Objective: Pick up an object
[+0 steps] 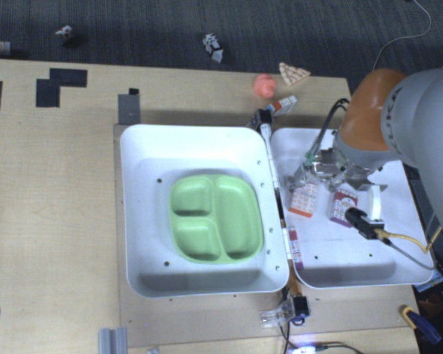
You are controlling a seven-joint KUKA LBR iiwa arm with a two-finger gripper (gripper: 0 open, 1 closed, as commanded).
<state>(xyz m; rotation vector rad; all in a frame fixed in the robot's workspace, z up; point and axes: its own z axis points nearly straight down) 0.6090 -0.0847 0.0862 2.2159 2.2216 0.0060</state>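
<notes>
A pale wooden counter [52, 220] carries two white bins: the left bin [144, 153] holds a green divided tray [214, 216], and the right bin [399, 264] holds small packets, an orange-and-white one [303, 199] and a dark red one [342, 206]. The pincer [321, 167] hangs low just above those packets; whether it is spread or pressed together cannot be told. Beyond the counter lies dark carpet [148, 21] with scattered bits, and a pink ball [264, 85] rests near the counter's far edge.

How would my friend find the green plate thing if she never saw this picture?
Look for the two white bins side by side on the bench and pick the left bin, away from the robot arm. The green tray lies flat in its middle. It is pale green with three compartments, and nothing else there is green.
</notes>
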